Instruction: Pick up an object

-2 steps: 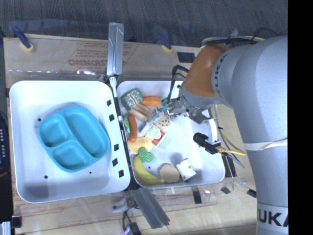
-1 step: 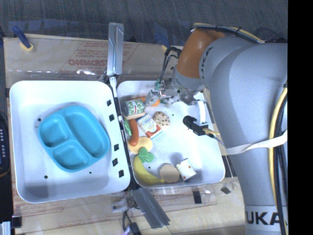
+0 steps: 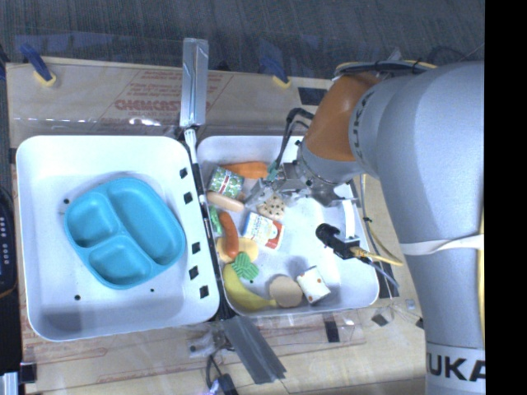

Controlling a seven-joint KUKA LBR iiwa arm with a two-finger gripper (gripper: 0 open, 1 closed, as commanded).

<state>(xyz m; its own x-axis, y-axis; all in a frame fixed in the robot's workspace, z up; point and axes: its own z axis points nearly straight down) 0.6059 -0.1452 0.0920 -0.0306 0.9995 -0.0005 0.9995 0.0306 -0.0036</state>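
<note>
Glossy blue plastic tray [image 3: 123, 230] in a smooth white bin [image 3: 49, 303]; bench [image 3: 99, 97] looks like matt cardboard

A blue divided plate [image 3: 123, 230] with three compartments lies in the left white bin [image 3: 49, 303], set at a slant toward that bin's middle. The two bins stand side by side on a wooden bench [image 3: 107, 89] with red printed lettering along its far edge. Blue clamps [image 3: 37, 64] grip that far edge at the left and near the middle. A grey metal bracket [image 3: 194, 81] stands upright between the bins at the back, and another grey piece [image 3: 251, 348], perhaps a matching bracket, lies at the front.
</note>
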